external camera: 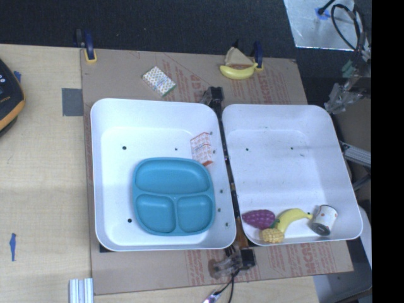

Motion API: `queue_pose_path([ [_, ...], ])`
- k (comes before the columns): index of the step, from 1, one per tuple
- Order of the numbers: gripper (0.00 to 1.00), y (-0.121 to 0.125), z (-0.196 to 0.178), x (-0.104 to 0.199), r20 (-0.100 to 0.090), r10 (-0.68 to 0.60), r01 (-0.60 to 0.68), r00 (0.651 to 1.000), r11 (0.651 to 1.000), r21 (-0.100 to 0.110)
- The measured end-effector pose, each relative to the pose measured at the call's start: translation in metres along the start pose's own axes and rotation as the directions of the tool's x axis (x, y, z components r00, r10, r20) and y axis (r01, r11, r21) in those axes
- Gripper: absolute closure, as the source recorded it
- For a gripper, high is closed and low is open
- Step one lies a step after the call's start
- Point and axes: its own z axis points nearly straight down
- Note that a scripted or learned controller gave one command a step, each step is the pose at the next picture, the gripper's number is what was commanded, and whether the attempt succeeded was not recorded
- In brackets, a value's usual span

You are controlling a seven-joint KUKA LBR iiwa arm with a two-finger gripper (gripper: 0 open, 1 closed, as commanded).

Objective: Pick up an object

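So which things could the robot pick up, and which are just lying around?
For picking, in the bins: blue plate, small packet, purple toy, corn, banana, little can.

Lying about, outside the bins: second banana, patterned packet.

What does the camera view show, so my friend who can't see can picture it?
Two shallow white bins sit side by side on a bench. The left bin holds a blue divided plate and a small red-and-white packet; the right bin holds a yellow toy banana, a purple toy fruit and a small can along its near edge.
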Motion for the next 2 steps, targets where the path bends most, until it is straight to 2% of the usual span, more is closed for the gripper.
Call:
queue_pose_path([
  [1, 1.00, -0.004, 0.047, 0.117, -0.003, -0.001, 0.001, 1.000, 1.000, 0.001],
  [2, 1.00, 0.025, 0.079, 0.139, 0.000, 0.002, -0.002, 1.000, 1.000, -0.001],
])
